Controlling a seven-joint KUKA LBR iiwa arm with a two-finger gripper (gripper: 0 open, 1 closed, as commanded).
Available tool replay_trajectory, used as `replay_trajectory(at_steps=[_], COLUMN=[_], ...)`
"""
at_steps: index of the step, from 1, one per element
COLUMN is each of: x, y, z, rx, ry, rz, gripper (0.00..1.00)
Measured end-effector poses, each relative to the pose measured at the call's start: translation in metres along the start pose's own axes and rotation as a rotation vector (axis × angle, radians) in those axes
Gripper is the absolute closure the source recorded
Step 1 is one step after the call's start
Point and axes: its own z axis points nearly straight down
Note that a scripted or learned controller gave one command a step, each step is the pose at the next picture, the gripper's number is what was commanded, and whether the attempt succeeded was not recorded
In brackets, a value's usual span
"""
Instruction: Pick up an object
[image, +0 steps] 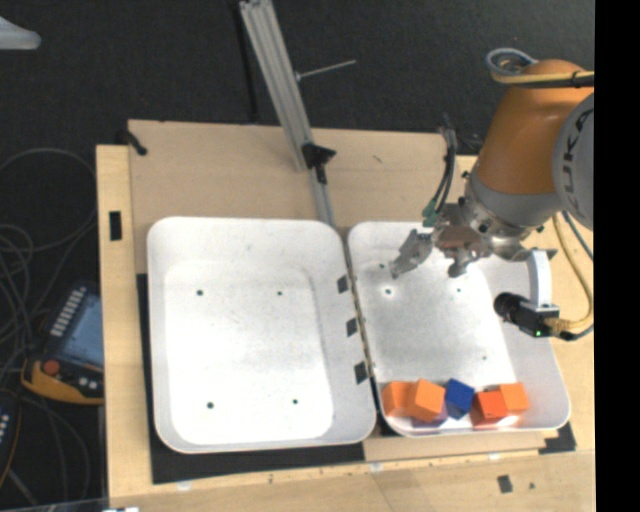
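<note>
Several small blocks lie along the near edge of the right bin (400, 250): an orange block (414, 398) at the left, a blue block (459, 396) in the middle and another orange block (499, 402) at the right. My gripper (434, 257) hangs above the far part of the right bin, well away from the blocks. Its two fingers are spread apart with nothing between them.
The left bin (250, 330) lies beside the right one on the wooden bench. A grey metal rail (290, 100) slants from the top of the view down to the gap between the bins. A small black device (525, 312) hangs off the wrist at the right.
</note>
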Motion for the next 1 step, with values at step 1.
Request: replay_trajectory(at_steps=[1], x=[0.0025], y=[0.0289], z=[-0.2334], rx=[-0.021], ry=[-0.003], rz=[-0.006], gripper=[0.0])
